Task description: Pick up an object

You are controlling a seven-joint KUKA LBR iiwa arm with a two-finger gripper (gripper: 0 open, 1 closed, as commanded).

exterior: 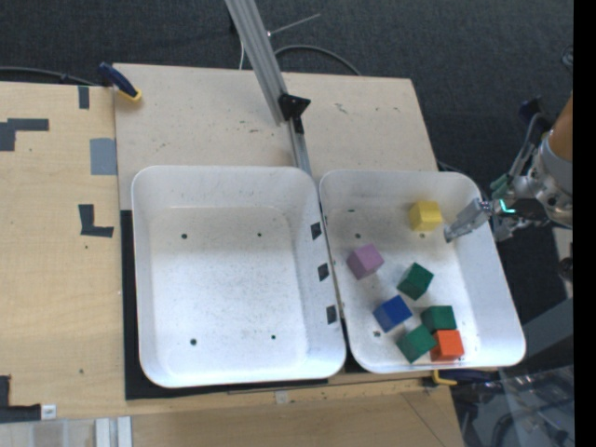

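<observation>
Dark carpet is seen around a pale wooden bench (223, 110) on which two shallow white plastic bins are placed. Nothing is held in the left bin (223, 366). In the right bin (484, 277), small coloured cubes are scattered; the yellow cube (426, 215) lies near the two-finger gripper (463, 220), whose finger state cannot be told. The cube is judged light and stiff, best gripped on opposite flat faces.

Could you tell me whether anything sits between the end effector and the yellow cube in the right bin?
Nothing visible does. The end effector is at the right bin by its far right rim, and the yellow cube lies just to its left with bare bin floor between them. The other cubes lie nearer the camera.
</observation>
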